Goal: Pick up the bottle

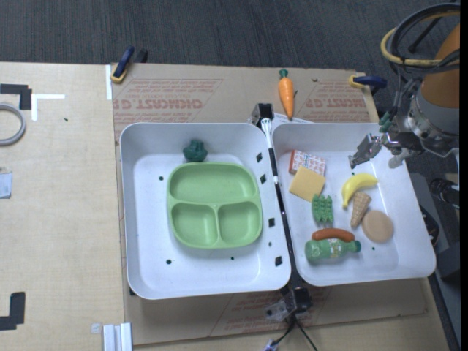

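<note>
Small green plastic bottle (333, 249) lies sideways, touching orange sausage (333, 234); likely light, rigid, slick, so grip across its midbody; end effector (363, 152) well apart, spread indiscernible.

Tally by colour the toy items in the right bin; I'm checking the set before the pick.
Green: 2, lying green plastic bottle, ridged green block
Yellow: 2, yellow cheese wedge, yellow banana
Red or orange: 2, red sausage, red-and-white checked box
Tan: 2, waffle cone, round tan bun
Total: 8

Green bottle (333, 249) lying in right bin (417, 229).
</note>
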Robot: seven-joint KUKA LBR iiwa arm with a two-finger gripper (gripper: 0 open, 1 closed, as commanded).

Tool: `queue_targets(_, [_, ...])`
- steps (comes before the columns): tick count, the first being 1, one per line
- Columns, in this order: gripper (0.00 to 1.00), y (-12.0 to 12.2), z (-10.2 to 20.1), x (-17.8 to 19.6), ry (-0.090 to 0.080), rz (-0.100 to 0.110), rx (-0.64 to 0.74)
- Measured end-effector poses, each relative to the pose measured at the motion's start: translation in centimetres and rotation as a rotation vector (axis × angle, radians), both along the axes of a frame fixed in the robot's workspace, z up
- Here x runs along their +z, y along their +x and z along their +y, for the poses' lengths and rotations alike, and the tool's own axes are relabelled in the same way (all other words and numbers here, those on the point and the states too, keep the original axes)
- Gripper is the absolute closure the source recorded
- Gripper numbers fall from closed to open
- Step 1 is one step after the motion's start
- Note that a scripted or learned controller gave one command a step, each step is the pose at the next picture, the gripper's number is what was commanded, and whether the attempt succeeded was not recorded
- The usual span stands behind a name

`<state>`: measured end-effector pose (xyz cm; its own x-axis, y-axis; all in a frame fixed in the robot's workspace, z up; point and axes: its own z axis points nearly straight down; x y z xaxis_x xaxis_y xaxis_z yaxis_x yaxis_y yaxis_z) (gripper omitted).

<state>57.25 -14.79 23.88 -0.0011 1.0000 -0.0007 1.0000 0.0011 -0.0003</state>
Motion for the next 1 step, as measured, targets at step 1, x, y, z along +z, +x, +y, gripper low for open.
queue_targets(1, [1.0, 0.04, -0.04, 0.96, -0.001, -0.001, 0.001])
